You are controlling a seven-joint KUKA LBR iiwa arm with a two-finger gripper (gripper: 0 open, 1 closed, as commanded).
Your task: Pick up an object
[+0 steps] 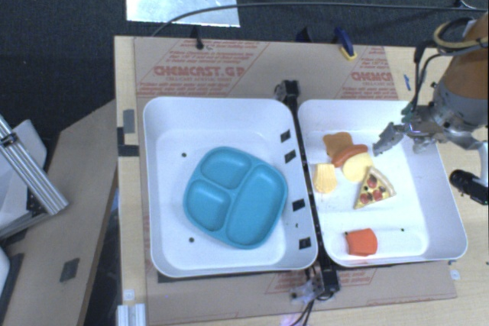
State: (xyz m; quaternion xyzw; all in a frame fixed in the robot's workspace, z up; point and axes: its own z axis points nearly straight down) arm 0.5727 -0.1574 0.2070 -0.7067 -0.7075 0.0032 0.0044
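Hanging: my jaws (387, 138) sit over the right bin (443, 202), up in its far corner, with my grey arm (458, 99) coming in from the right.
Jaws state: honestly can't tell how far apart they are from this angle, it's just a dark blur at the tip. Nothing visible between them, so I'm not claiming a hold on anything.
Closest thing: the orange-and-red food piece (345, 150), just beside my jaws toward the divider, slightly nearer the camera than the tip.
Under that: a pale yellow round piece (355, 169) touching the orange one, below my jaws and a bit toward the divider.
Pizza slice (374, 190): right below my jaws in the middle of the bin, touching the yellow round piece.
Yellow wedge (325, 179): further off toward the divider, near the bin wall.
Orange block (361, 242): well apart from my jaws, down at the near edge of the same bin.
Other bin: the left bin (164, 164) is across the divider from me, holding a blue divided plate (235, 196), well apart from the jaws.
Worktop (199, 69): cardboard sheet with red lettering under both bins.
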